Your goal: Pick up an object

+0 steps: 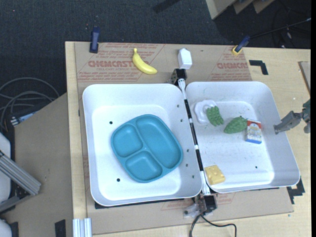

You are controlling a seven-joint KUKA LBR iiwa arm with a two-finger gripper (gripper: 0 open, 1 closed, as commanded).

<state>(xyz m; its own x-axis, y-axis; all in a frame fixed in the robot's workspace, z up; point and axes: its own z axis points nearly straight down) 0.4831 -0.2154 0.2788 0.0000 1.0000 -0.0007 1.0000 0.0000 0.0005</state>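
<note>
Gripper: my gripper (289,122) sits at 3 o'clock, over the right bin's (276,102) outer rim; how it is set I cannot tell from this view.
Targets: small carton (254,132) nearest me, just inside the rim; green toy (235,125) touching it at its 9 o'clock; second green piece (214,116) beside a white object (203,108); yellow block (214,174) at 7 o'clock of the bin.
Risk: carton and green toy crowd each other, so I judge a descent could clip both or push one away.
Edges: carton lies close to the rim; yellow block hugs the near corner wall.
Open room: bare floor mid-bin toward 5 o'clock.
Left bin (94,102): blue divided plate (145,147).
</note>
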